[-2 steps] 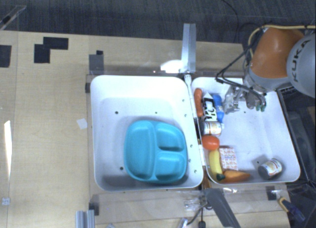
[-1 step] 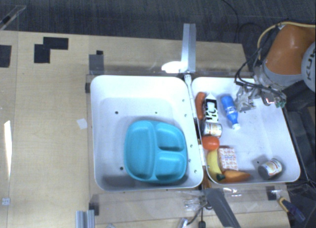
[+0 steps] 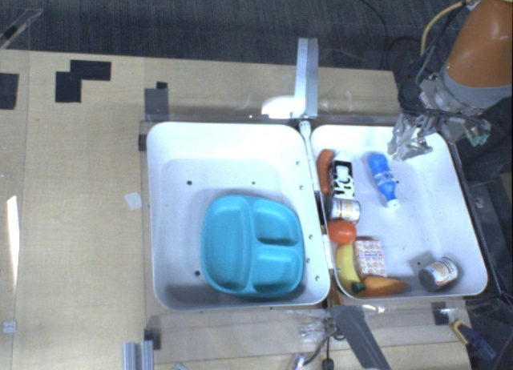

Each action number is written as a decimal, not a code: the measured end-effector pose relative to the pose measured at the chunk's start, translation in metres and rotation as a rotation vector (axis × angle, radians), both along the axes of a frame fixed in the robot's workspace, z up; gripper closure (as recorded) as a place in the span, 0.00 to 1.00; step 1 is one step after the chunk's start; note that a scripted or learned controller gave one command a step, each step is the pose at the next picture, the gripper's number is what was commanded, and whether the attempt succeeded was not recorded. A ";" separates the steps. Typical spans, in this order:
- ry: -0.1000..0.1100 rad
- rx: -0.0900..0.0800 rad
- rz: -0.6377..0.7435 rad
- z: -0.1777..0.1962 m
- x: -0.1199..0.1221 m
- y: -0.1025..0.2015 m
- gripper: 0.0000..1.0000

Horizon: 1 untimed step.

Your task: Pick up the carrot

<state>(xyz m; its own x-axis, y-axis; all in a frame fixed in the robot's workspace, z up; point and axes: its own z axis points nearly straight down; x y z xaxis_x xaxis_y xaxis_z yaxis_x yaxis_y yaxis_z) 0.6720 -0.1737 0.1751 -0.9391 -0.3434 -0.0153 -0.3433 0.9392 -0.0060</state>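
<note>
I am holding my gripper [image 3: 410, 146] over the back right part of the right bin [image 3: 465, 200], its fingers slightly parted with nothing between them. It is hanging just beside the blue bottle [image 3: 383, 178], to that bottle's right and a little behind it. The carrot [image 3: 383, 285] is lying well apart from my gripper, at the front edge of the same bin, its orange body pointing right with the dark green end touching the banana [image 3: 346, 265]. A small carton [image 3: 369, 255] is sitting just behind the carrot, and a metal can [image 3: 438, 273] is lying on its side to the carrot's right. A red tomato [image 3: 342, 231] is resting behind the banana. In the left bin [image 3: 172, 160] a blue divided plate [image 3: 252, 243] is lying flat.
</note>
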 end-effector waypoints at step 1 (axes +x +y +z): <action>-0.008 -0.005 0.079 -0.081 0.003 -0.032 1.00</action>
<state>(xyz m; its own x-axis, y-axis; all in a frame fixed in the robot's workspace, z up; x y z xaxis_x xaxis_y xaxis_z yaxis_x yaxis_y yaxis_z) 0.6749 -0.2054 0.0942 -0.9090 -0.4164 -0.0206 -0.4161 0.9092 -0.0138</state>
